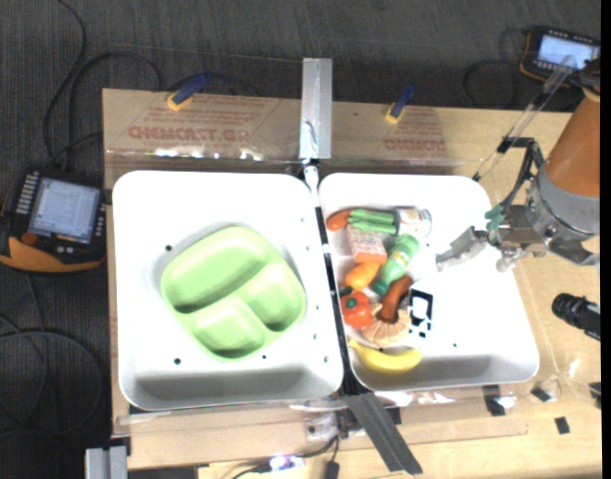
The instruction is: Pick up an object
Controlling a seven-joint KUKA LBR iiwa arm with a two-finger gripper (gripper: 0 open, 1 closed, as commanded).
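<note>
Hovering over right bin (pixel 485 352), hand (pixel 455 257) grip state unreadable; green bottle (pixel 398 259) looks light, slick: pinch mid-body.

Two white bins: left bin (pixel 136 367), right bin (pixel 485 357). One green divided tray (pixel 234 292). One banana (pixel 387 359). One green bottle (pixel 397 260). Two handheld pendants: left pendant (pixel 54 218), upper-right pendant (pixel 560 53). Two clamps: left clamp (pixel 186 91), right clamp (pixel 399 107).
</note>
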